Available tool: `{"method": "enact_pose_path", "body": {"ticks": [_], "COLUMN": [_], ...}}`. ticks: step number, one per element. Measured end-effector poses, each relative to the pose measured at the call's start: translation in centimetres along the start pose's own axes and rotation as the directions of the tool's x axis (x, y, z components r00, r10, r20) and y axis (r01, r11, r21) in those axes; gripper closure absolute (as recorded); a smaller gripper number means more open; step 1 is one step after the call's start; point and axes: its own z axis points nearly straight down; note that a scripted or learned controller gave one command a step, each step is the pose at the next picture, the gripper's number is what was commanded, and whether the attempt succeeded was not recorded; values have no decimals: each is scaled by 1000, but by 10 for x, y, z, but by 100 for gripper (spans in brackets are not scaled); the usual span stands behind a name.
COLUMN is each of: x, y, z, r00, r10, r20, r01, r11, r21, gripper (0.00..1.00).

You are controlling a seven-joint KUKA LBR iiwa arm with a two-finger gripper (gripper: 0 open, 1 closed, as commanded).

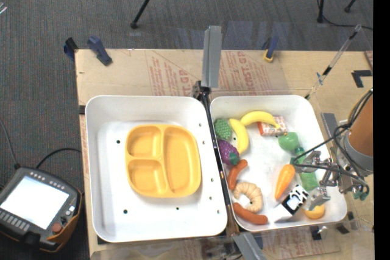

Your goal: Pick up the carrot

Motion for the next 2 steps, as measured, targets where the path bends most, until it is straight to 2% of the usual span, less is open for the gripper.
{"method": "enact_pose_path", "body": {"ticks": [1, 2], "x": [-6, -9], "y": [63, 64], "z": [32, 19], "r00": [1000, 1000], "r10": [15, 11], "r20": [13, 21], "r01": [-15, -11], "r11": [1000, 1000], "r21": [4, 3], "gripper": [0, 100]}}
